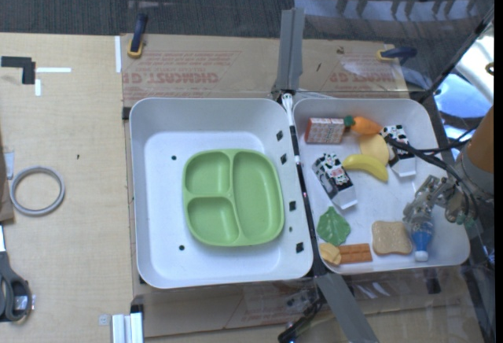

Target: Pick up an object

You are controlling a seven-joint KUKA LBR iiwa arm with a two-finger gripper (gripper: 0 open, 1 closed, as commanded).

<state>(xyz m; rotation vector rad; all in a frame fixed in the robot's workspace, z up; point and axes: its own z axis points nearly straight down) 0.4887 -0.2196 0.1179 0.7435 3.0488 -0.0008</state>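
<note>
The right bin (440, 129) holds several toy foods. A yellow banana (369, 162) lies near its middle, with an orange carrot (363, 124) and a small reddish box (324, 130) behind it. A cow-patterned milk carton (334, 176) lies left of the banana. Along the front are a green leaf (333, 225), an orange cracker (354, 253) and a slice of bread (391, 237). My gripper (422, 209) hangs low over the bin's right front corner. It is just above a small blue and white object (422, 241) that sits beside the bread.
The left bin (157, 176) carries a green divided plate (233, 197). A second cow-patterned piece (393, 134) and a white block (404, 168) lie at the right bin's back right. Black cables (428, 151) cross toward the arm. A tape roll (34, 190) rests on the bench at far left.
</note>
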